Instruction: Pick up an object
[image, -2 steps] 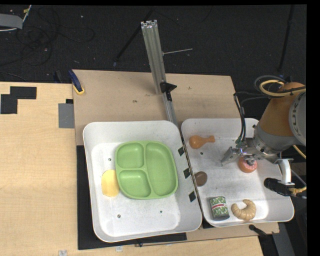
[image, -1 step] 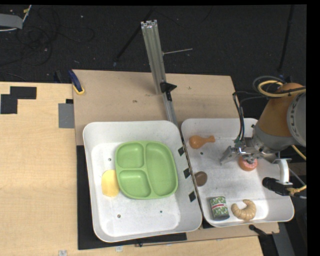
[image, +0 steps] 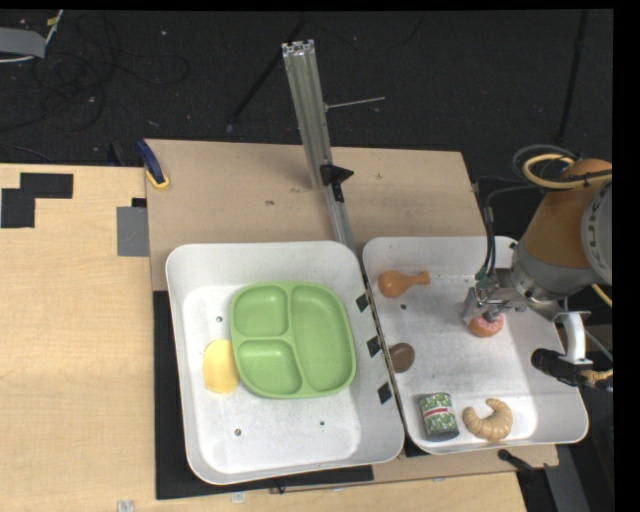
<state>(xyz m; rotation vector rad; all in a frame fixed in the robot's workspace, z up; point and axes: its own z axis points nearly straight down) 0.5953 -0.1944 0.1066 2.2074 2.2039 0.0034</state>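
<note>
a small pink object (image: 487, 325) sits near the back of the right bin (image: 560, 425), directly under the gripper (image: 487, 306), which is low over it and seems to touch its top; whether the gripper has closed on it or merely rests there, i cannot tell. the likely failure is a pinch too high on a small rounded thing, squeezing it out sideways. further off in this bin lie a chicken drumstick (image: 402, 283), a brown lump (image: 401, 356), a green can (image: 437, 415) and a croissant (image: 489, 419). the left bin (image: 195, 272) holds a green divided plate (image: 293, 338) with a yellow piece (image: 220, 366) just beside it.
</note>
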